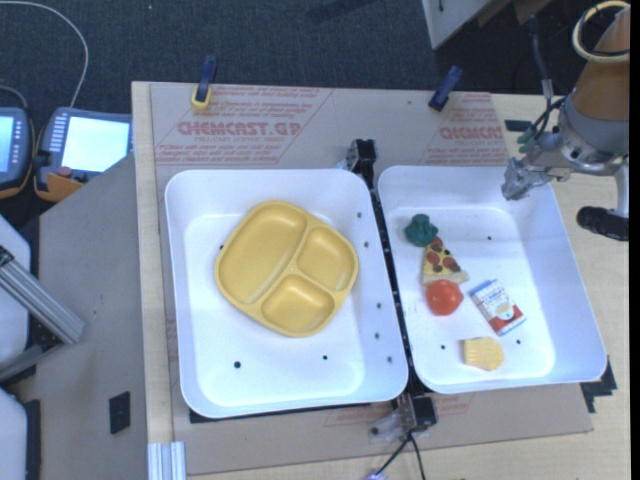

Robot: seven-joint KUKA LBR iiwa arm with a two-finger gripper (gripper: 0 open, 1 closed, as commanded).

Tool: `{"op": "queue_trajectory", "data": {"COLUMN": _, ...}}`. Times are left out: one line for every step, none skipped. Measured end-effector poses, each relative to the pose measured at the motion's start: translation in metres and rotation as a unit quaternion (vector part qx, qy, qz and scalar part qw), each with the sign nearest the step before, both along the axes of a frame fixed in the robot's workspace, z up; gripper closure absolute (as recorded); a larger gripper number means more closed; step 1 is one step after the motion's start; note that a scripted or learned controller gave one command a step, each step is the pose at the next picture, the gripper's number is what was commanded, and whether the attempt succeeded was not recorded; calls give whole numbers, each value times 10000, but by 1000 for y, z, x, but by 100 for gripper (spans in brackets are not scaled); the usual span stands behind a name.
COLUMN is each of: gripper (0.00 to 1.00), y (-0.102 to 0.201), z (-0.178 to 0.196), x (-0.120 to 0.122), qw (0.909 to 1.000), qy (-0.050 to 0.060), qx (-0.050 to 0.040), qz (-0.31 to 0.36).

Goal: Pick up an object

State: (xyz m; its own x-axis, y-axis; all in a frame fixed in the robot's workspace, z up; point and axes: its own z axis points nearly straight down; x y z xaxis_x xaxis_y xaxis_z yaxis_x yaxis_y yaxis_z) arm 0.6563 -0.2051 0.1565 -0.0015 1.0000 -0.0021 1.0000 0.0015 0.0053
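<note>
Gripper [518,183] sits over the far right corner of the right bin [570,268], up near the back rim. Can't tell how it's set, too small and dark against the rim. Nothing visibly held.

Objects all lie in the right bin, toward its left and middle, nearer the camera and left of the gripper, well apart from it:
- green toy [421,230]: closest to the gripper, dark green, lumpy, near the bin's left wall.
- pizza slice [440,262]: just below the green toy, touching or nearly so; yellow wedge with red spots.
- tomato [444,297]: round, red, right under the pizza slice, touching it.
- carton [497,306]: small box, white/blue top, red bottom, tilted, right of the tomato, roughly below the gripper in the view.
- yellow piece [483,353]: flat, pale yellow, nearest the front rim, apart from the rest.

Left bin [190,268] holds a yellow tray [287,267] with three compartments, turned at an angle, about centred.

Orange band [607,88] shows above the wrist at the right edge.
</note>
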Motion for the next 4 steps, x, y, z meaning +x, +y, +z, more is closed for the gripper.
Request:
{"op": "queue_trajectory", "data": {"gripper": 100, "y": 1, "z": 49, "x": -9, "qw": 10000, "qy": 5, "qx": 2, "qz": -10}}
{"op": "queue_trajectory", "data": {"gripper": 100, "y": 0, "z": 102, "x": -8, "qw": 10000, "qy": -6, "qx": -3, "qz": -2}}
{"op": "queue_trajectory", "data": {"gripper": 100, "y": 55, "z": 88, "x": -4, "qw": 10000, "qy": 33, "qx": 14, "qz": 8}}
{"op": "queue_trajectory", "data": {"gripper": 100, "y": 103, "z": 82, "x": -11, "qw": 10000, "qy": 38, "qx": 15, "qz": 11}}
